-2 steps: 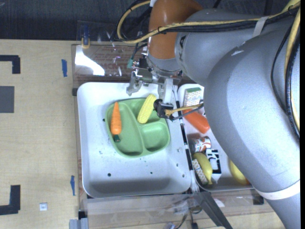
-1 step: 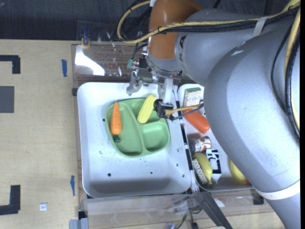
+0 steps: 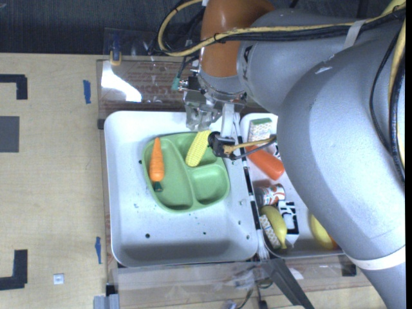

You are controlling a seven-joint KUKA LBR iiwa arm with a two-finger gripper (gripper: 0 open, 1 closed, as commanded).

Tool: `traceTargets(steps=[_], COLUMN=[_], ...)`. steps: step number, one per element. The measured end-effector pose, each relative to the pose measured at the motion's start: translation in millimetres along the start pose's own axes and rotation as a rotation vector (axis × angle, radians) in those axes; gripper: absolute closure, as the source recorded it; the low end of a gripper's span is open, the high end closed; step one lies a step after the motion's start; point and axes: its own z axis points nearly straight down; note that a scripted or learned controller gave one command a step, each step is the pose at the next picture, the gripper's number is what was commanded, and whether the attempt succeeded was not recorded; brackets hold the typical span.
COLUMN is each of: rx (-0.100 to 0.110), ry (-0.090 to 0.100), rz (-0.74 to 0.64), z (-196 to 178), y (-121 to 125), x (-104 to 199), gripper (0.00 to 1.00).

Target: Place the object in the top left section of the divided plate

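A green divided plate (image 3: 207, 187) lies in the left white bin (image 3: 122, 198). An orange carrot (image 3: 156, 162) rests in the plate's left section, its tip pointing to the far side. A yellow corn cob (image 3: 196, 149) lies tilted across the plate's far right part, its upper end just under my gripper (image 3: 200, 122). The gripper hangs over the plate's far rim, right at the cob's upper end. Whether it touches the cob cannot be made out.
The right bin (image 3: 252, 206) holds an orange-red object (image 3: 268, 164), a white labelled box (image 3: 260, 131), a banana (image 3: 275, 228), a small can (image 3: 273, 195) and a yellow item (image 3: 320, 232). The big grey arm covers most of that bin.
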Motion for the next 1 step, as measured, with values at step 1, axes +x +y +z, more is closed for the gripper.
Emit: traceTargets(steps=[1], rx=[0.005], ry=[0.002], rz=[-0.058], z=[34.5], y=[-6.1], x=[31.7], gripper=[1.00])
